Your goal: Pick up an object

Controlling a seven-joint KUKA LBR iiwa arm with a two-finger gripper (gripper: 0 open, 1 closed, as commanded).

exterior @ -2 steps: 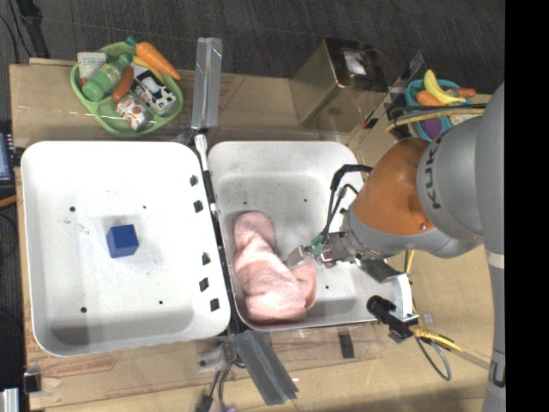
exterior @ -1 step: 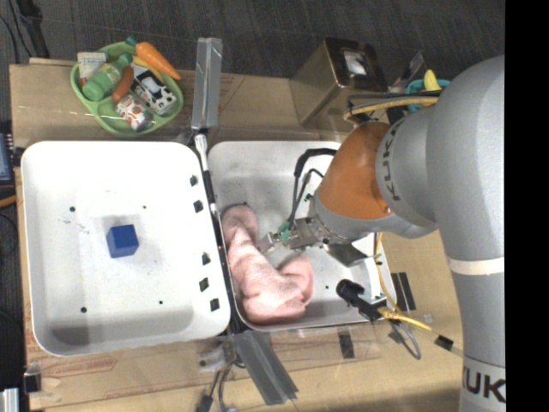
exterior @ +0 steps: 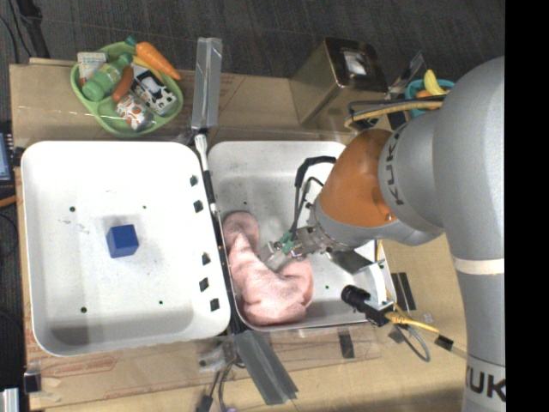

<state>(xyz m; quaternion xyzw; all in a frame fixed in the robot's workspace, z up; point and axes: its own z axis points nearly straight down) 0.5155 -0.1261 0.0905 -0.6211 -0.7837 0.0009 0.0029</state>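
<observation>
A crumpled pink cloth (exterior: 262,275) lies in the right bin (exterior: 257,174), against its left wall and front edge. My gripper (exterior: 287,247) reaches down from the orange wrist band (exterior: 356,187) and sits right at the cloth's upper right edge, touching or nearly touching it. The wrist hides the fingertips. A blue cube (exterior: 123,239) rests alone in the left bin (exterior: 51,178), left of centre.
A green bowl (exterior: 103,114) of toy food, with a carrot and a bottle, stands behind the left bin. A tan box (exterior: 330,80) sits behind the right bin. A grey divider (exterior: 206,84) runs between the bins. Cables (exterior: 403,320) lie at the front right.
</observation>
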